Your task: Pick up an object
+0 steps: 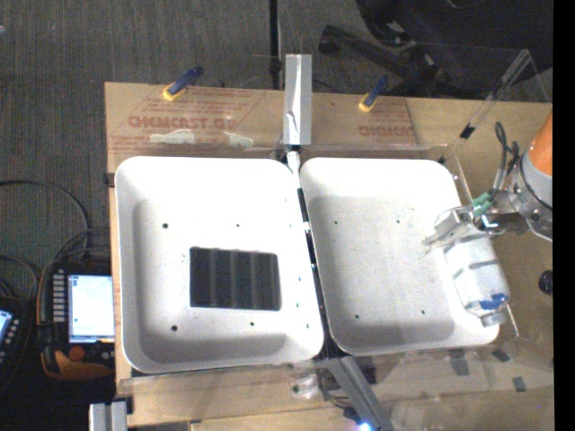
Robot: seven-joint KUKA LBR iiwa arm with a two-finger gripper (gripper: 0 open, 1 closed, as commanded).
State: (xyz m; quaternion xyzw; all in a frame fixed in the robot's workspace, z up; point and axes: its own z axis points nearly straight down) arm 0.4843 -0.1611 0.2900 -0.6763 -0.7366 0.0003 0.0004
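Note:
A clear plastic bottle (473, 272) with a blue cap lies along the right wall of the right bin (377, 241), cap toward the near corner. My gripper (454, 224) reaches in from the right and sits just above the bottle's far end, close to it or touching it. A black ribbed rectangular block (235, 278) lies flat in the middle of the left bin (153, 196), far from the gripper.
The two bins meet at a central rim (305, 241). A vertical metal post (296, 97) stands behind them, and two clamps (182, 82) hold the back board. A handheld pendant (85, 308) lies left of the bench.

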